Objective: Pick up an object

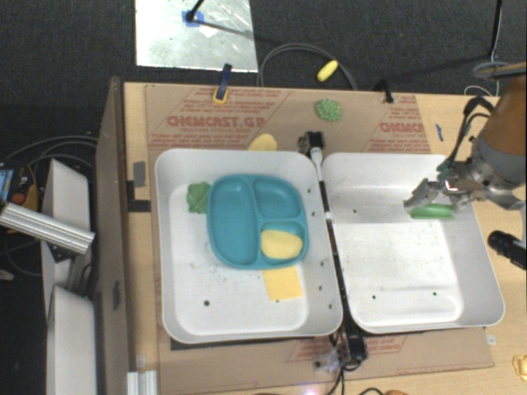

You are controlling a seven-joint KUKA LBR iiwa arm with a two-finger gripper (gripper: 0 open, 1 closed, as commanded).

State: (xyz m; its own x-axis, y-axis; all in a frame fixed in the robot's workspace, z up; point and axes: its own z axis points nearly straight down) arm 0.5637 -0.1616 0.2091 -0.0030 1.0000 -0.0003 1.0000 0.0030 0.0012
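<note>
Two white bins (177,303) — left holds blue tray (247,220), right a green piece (431,212), gripper (428,197) grip unclear

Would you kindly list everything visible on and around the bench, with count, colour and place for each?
Bins: 2, white, side by side on the bench.
Divided plate: 1, teal, left bin.
Rounded lump: 1, yellow, in the plate's lower right compartment.
Flat square: 1, yellow, left bin, below the plate.
Leafy piece: 1, green, left of the plate.
Stick-shaped object: 1, green, right bin, upper right, under the gripper.
Bumpy ball: 1, green, behind the bins.
Gripper: 1, grey, over the right bin.
</note>
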